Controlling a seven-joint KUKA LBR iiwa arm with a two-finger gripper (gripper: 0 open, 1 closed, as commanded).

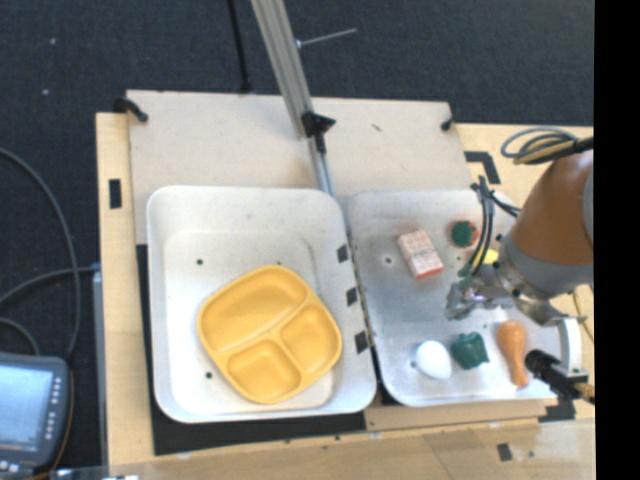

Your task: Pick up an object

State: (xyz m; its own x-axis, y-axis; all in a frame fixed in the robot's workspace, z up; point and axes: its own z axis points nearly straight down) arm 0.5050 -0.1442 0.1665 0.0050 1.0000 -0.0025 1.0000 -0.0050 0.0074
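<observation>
The right bin [395,368] holds several small objects. A pink-and-tan block [420,253] lies near its middle, and a small dark green ball [462,233] sits toward the back right. Along the front are a white egg-shaped object [434,359], a dark green piece [468,349] and an orange carrot-like object [513,350]. My gripper [462,301] hangs over the right bin, just above the dark green piece and right of the block. The arm's orange band [555,218] rises behind it. I see nothing held in the gripper.
The left bin [175,218] carries a yellow divided plate [268,333] toward its front. A metal post [285,53] slants up from between the bins at the back. Cables [535,143] lie on the bench at the right.
</observation>
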